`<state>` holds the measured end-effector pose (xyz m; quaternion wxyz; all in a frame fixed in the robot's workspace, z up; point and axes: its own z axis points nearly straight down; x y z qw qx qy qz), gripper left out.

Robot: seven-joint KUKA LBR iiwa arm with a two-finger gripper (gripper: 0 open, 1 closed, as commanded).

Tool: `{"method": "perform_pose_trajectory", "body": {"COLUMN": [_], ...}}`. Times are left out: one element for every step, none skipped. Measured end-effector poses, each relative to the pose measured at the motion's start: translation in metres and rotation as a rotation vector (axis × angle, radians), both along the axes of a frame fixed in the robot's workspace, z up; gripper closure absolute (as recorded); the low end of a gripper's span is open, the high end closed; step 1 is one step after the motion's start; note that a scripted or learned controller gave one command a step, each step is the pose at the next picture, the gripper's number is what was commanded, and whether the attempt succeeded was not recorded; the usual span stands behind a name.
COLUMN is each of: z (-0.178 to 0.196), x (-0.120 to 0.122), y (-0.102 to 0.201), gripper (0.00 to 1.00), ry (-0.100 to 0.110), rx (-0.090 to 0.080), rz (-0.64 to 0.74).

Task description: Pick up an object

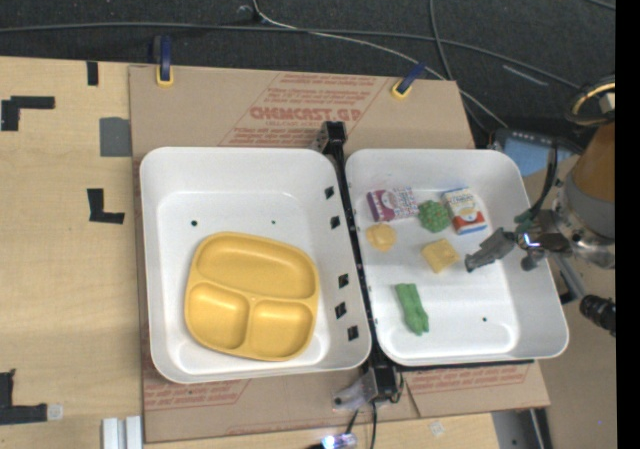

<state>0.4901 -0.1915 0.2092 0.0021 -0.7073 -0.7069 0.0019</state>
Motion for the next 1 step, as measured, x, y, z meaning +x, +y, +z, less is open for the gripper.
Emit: {"method": "perform_pose_trajectory", "body": {"z": [-0.0641], "x": [-0.0040], "y": [0.0035], "gripper": [0.00], "ry": [0.002], "rx": [0.002], "rz": [0.001]}}
